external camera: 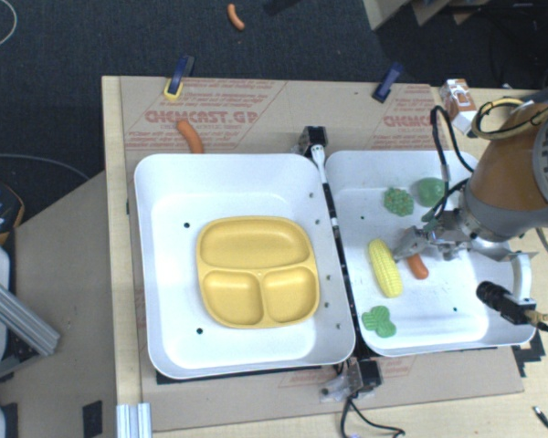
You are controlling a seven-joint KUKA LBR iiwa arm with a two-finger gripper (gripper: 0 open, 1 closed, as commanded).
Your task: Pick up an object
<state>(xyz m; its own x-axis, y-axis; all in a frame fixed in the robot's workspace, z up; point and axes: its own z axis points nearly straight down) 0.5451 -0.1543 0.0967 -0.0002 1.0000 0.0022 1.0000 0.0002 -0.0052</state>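
Observation:
The right bin (457,331) holds a yellow corn cob (384,266), a small orange carrot piece (419,266), a dark green broccoli piece (399,202), a lighter green round piece (429,190) and a green leafy piece (378,321) near the front. My gripper (422,243) hangs low over the right bin, just above the orange piece and right of the corn cob. The grey arm with its orange band (511,167) comes in from the right and covers part of the bin.
The left bin (164,245) holds a yellow three-compartment plate (256,272). An orange sausage-shaped item (191,136) lies on the cardboard behind the left bin. Clamps (176,78) sit at the bench's back edge. Black cables (447,149) loop near the arm.

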